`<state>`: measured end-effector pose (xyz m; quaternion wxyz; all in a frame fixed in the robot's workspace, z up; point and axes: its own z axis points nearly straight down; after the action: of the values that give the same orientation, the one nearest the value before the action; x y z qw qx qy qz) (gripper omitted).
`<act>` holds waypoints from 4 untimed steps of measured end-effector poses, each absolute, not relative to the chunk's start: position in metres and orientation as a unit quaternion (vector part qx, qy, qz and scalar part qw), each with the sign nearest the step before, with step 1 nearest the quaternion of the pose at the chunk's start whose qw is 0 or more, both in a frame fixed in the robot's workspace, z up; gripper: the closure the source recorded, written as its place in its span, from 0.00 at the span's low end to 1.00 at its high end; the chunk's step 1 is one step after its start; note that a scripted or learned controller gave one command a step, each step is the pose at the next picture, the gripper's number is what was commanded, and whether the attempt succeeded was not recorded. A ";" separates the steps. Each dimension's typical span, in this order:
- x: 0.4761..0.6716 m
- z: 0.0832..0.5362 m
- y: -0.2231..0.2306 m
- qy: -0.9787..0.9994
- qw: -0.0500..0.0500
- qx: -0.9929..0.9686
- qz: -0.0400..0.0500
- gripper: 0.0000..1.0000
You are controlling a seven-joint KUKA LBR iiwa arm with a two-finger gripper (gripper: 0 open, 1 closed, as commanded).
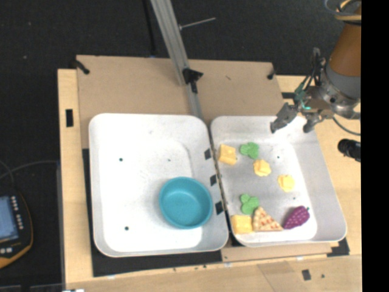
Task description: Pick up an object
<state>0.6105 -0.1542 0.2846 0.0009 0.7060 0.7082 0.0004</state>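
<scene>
Grey two-finger gripper (296,120) seen over the right white shallow bin's (322,181) far corner.
Its fingers are spread apart, nothing held; small plastic food pieces (262,168) are scattered below.

Glossy blue plastic bowl (184,202)

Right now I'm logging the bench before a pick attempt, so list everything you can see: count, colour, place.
White bins: 2, side by side on the bench; left bin, right bin.
Bowl: 1, blue, left bin, near its front right corner.
Yellow pieces: 4, right bin; one at the upper left, two mid-bin, one block at the front.
Green pieces: 2, right bin; one up top, one lower.
Pizza slice: 1, orange-yellow, front of the right bin.
Grapes: 1, purple, front right of the right bin.
Handheld device: 1, orange-edged, far left.
Metal pole: 1, grey, behind the bins.
Gripper: 1, grey, above the right bin's back right corner, open, holding nothing.
</scene>
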 end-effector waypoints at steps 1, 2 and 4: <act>0.611 0.285 -0.154 0.708 0.001 0.706 0.000 0.00; 0.612 0.239 -0.149 0.708 0.000 0.706 -0.002 0.00; 0.605 0.154 -0.150 0.706 0.000 0.708 -0.002 0.00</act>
<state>0.6047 -0.1495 0.1541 -0.0002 0.7078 0.7064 -0.0017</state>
